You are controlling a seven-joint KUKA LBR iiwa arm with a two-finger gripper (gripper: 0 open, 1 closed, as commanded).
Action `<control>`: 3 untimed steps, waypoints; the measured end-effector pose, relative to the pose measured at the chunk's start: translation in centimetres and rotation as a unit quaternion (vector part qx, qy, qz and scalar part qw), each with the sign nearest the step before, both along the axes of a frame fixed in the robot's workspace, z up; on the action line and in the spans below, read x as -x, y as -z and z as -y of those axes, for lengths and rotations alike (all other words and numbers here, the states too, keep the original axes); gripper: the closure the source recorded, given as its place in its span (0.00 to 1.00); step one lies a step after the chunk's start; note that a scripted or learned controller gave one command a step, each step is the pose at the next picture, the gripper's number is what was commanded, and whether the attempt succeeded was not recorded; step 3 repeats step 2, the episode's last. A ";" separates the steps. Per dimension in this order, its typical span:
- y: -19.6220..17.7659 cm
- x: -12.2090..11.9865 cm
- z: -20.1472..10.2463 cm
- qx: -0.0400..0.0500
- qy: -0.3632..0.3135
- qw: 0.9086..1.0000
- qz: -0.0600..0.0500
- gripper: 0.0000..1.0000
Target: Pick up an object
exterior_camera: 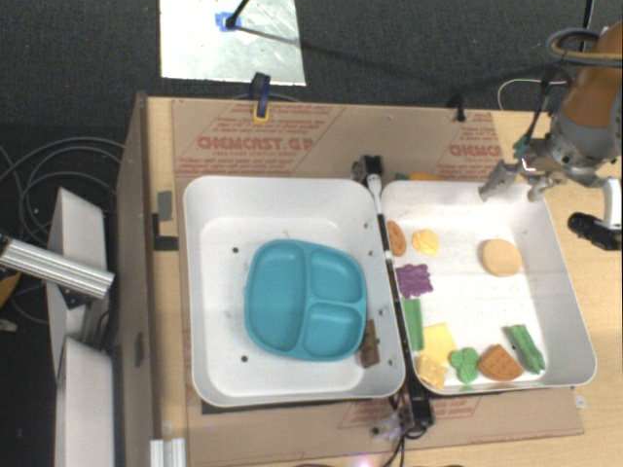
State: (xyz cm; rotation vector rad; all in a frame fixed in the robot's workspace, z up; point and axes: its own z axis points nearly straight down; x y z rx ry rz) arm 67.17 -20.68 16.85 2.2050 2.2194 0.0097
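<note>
Two shallow white bins sat side by side on the bench, the left bin [214,261] holding a teal divided plate [305,300] with three compartments, and a small brown piece [370,343] lying just beside the plate against the bin's right wall. The right bin [555,290] held a scatter of toy food: a round tan bun-like piece [500,257] lay alone toward the bin's right middle, well apart from the rest; a small yellow piece [424,241] and an orange piece [396,237] lay near the left wall; below them came a purple bunch of grapes [414,280], a green stick [413,324], a yellow block [437,341], a green lumpy piece [464,364], an orange waffle-like wedge [499,364] and a green pod [527,347] along the near wall. The gripper [514,185] hung over the far right corner of the right bin, its two fingers spread apart with nothing between them, well clear of the tan piece.
</note>
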 end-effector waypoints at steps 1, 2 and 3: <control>0.9 6.0 -0.2 -0.002 0.003 1.000 -0.008 0.00; 5.3 5.4 -1.4 -0.003 0.001 1.000 -0.007 0.00; 5.3 5.4 -1.4 -0.003 0.001 1.000 -0.007 0.00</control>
